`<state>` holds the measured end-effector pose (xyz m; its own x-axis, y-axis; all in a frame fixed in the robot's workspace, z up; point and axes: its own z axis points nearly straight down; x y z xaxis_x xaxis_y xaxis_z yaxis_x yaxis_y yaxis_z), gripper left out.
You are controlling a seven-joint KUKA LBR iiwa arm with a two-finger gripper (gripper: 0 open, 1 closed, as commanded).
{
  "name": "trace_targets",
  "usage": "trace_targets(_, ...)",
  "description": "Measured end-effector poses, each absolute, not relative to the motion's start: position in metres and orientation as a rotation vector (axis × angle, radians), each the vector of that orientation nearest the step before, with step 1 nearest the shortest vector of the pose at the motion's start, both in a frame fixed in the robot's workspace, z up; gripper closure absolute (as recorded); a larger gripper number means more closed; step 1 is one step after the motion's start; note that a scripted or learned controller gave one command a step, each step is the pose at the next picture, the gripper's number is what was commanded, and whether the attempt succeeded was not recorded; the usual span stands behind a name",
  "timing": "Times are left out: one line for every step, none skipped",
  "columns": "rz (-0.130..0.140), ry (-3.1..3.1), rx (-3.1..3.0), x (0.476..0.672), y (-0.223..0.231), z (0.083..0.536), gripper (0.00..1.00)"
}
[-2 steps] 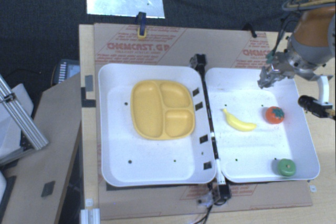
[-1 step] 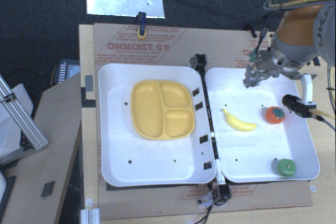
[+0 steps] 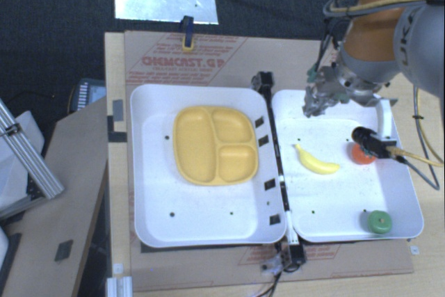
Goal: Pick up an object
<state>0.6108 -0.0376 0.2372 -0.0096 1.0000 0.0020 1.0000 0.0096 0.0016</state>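
Both bins are plain white: the left bin and the right bin, each dotted with a few small dark specks. A black strip runs between them. The divided plate is a soft mustard yellow. The banana is brighter yellow. The round piece is green, and the piece near the right wall is orange-red, partly behind a black fitting. The arm is grey with an orange band, and its hand is dull metallic grey. The counter is pale tan with faded red lettering.
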Motion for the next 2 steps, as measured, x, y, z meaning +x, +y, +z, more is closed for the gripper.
trace_targets(-0.002, -2.231, -2.209, 0.600, 0.014, 0.225, 1.00)
trace_targets(-0.004, -2.232, -2.212, 0.601, 0.063, 0.228, 1.00)
